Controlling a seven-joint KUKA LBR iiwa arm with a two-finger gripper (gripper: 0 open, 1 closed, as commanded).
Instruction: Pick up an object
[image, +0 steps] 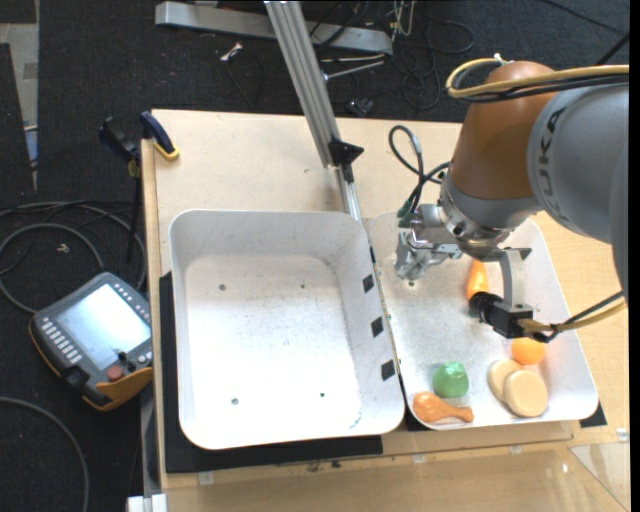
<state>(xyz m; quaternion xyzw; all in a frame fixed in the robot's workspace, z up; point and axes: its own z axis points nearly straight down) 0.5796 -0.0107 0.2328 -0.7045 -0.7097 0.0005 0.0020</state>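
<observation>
Hovering right of center over the right bin (560, 330), gripper (412, 262) above bare floor; finger spacing impossible to tell.

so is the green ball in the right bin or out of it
In. The green ball lies on the right bin's floor near its front edge, beside an orange pear-shaped piece and a beige round piece.
</observation>
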